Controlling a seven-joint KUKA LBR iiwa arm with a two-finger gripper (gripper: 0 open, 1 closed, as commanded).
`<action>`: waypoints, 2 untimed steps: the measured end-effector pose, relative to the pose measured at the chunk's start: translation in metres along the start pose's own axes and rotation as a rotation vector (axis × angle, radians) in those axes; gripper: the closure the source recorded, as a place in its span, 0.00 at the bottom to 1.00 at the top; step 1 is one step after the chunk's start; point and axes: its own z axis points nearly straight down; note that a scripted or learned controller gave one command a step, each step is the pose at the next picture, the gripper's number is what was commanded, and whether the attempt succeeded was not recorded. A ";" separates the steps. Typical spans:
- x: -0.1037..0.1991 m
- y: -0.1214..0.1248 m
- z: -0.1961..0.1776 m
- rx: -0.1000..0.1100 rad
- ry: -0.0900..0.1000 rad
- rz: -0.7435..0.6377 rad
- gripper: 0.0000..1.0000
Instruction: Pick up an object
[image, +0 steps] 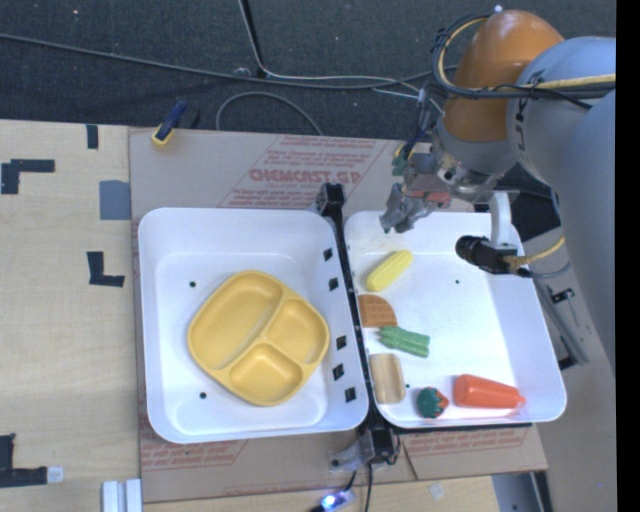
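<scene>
Risk first: we have the gripper (398, 220) hanging over the far-left corner of the right bin (520, 330), close to the bin wall and the black divider (340, 290) between the two bins. If we descend from here, one finger could clip the wall or land beside the target instead of around it.

Likely target is the corn cob (389, 269), since it's the nearest item. It lies on the bin floor just in front of and below the fingertips, tilted diagonally, not touching them. A cob is rounded and smooth, so we judge an off-centre close could roll it toward the divider or squirt it out.

Finger state: we can't tell whether they're spread or closed (too small and dark against the wrist hardware). Nothing is visibly between them.

Other candidates sit along the bin's left side and near edge: a brown slice (376, 311), a green vegetable (404, 341), a tan block (386, 378), a small red-and-green piece (432, 402) and a carrot (487, 392). They're close together, so a drift there risks a double contact.

The left bin (170, 250) holds a yellow divided plate (259, 337).
</scene>
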 end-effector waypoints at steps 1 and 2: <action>0.052 0.006 -0.007 -0.001 0.000 -0.001 1.00; 0.115 0.015 0.000 -0.001 0.000 -0.001 1.00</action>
